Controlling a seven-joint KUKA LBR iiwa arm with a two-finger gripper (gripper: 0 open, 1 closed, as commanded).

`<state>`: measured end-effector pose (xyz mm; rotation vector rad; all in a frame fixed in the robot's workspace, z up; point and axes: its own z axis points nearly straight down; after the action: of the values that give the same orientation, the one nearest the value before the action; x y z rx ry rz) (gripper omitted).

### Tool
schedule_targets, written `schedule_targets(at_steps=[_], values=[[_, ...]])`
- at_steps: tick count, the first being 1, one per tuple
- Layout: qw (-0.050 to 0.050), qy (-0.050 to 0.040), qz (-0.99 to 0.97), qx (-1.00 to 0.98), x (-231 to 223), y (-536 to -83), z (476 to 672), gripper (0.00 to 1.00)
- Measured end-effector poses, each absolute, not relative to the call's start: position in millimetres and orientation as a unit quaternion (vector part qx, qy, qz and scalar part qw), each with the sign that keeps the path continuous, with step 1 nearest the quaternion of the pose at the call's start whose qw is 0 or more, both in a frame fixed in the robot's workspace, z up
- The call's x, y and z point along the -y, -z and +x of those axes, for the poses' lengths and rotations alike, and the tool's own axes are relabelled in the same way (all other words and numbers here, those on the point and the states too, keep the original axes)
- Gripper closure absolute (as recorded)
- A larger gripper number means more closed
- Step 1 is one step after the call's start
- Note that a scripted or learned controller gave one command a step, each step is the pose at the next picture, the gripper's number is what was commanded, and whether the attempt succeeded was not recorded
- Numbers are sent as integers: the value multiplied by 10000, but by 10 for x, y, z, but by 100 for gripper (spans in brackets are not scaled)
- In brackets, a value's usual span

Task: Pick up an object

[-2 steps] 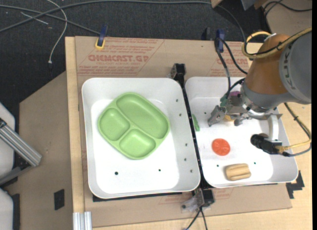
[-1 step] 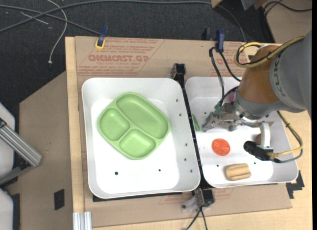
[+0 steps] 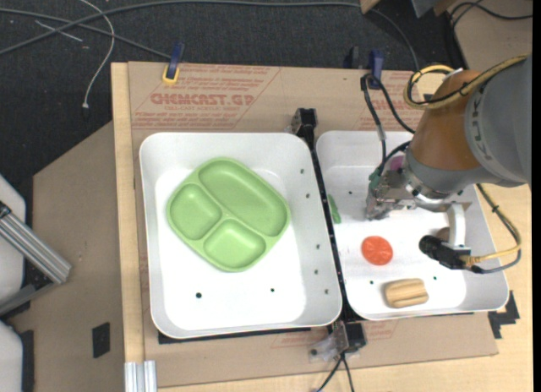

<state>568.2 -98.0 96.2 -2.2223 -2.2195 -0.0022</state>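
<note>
tool (image 3: 378, 204) apparently low in right bin (image 3: 355, 297), above orange ball (image 3: 378, 251)

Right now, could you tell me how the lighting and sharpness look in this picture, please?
Camera view: even overhead light, soft shadows under the arm on the right bin; the green plate and orange ball look sharp; the pincer is dark and indistinct.

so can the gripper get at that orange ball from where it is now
Probably yes. The orange ball lies apart from the tan block in the right bin, with nothing over it, and the gripper sits just beyond it.
</note>
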Motion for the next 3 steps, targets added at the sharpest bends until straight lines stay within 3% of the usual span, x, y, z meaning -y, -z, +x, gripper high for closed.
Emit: schedule_targets(at_steps=[3], values=[[-29, 21, -7065, 7077, 985, -2652, 5605, 100]])
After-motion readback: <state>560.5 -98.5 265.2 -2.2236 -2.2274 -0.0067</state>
